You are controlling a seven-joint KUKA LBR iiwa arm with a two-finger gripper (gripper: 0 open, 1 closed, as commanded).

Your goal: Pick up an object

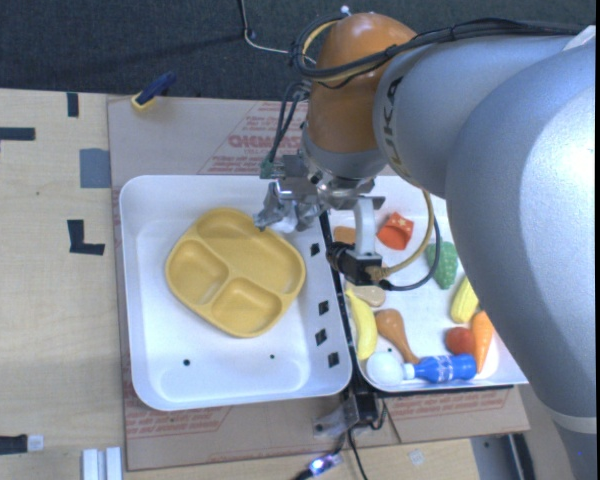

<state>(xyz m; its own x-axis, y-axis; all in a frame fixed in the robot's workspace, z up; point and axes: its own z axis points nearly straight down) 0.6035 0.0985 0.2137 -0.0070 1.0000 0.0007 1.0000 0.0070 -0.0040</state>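
Tool [285, 208] over left bin [140, 268], at far edge of yellow 3-section tray [235, 271]; jaw state cannot tell. Right bin [420, 203] holds banana [363, 320], drumstick [393, 331], blue-white bottle [425, 369], red pepper [395, 231].

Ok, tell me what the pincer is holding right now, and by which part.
It cannot be told. The pincer sits low over the far edge of the yellow compartmented plastic plate in the left white bin, but nothing is visibly gripped.
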